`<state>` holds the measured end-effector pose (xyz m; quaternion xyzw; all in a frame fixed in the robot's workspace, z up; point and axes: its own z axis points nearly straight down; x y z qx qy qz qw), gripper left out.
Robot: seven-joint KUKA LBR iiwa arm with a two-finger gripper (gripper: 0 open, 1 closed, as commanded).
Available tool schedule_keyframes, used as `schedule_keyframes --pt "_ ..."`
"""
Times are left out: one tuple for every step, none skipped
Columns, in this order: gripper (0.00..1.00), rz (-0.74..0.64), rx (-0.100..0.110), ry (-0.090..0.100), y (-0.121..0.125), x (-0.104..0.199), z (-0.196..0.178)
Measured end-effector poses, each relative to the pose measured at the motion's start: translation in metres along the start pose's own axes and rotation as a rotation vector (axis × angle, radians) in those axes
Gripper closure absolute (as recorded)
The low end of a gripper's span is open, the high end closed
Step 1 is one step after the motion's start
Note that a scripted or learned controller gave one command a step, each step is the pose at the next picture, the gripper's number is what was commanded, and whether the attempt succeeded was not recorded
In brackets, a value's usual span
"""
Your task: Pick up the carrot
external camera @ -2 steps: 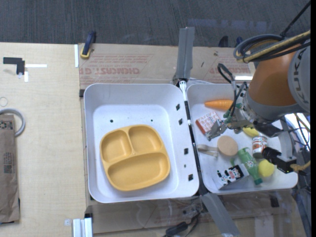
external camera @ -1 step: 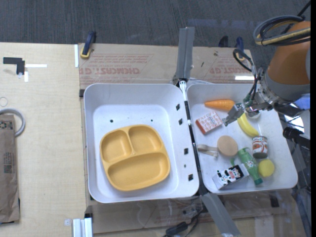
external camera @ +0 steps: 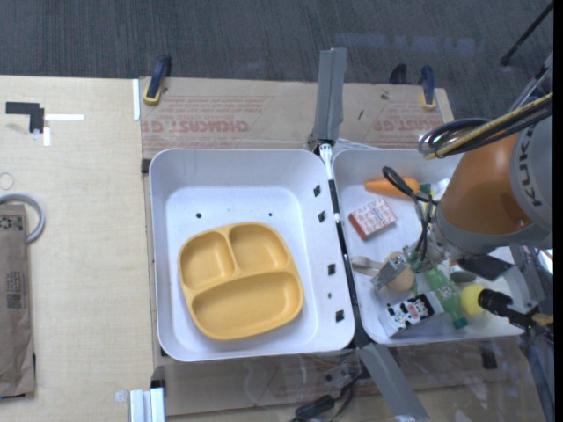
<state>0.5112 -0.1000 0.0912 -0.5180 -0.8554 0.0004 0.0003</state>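
The carrot (external camera: 388, 185) is orange and lies near the far wall of the right bin (external camera: 352, 167), its tip pointing left. My gripper (external camera: 395, 269) is low in the middle of that bin, nearer the front than the carrot and well apart from it, with a small tan object (external camera: 401, 280) right beside it. The arm's orange band (external camera: 479, 192) hangs over the bin's right part and hides what is beneath it.
A red and white box (external camera: 371, 219) lies between carrot and gripper. A black and white item (external camera: 411, 310), a green bottle (external camera: 445, 293) and a yellow item (external camera: 471, 299) sit at the bin's front. The left bin (external camera: 167, 236) holds a yellow divided plate (external camera: 239, 280).
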Motion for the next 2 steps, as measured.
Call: schedule_keyframes --pt "1.0 0.004 0.0 -0.001 0.0 -0.001 -0.009" --pt "1.0 0.199 0.0 -0.001 0.032 -0.018 0.0"
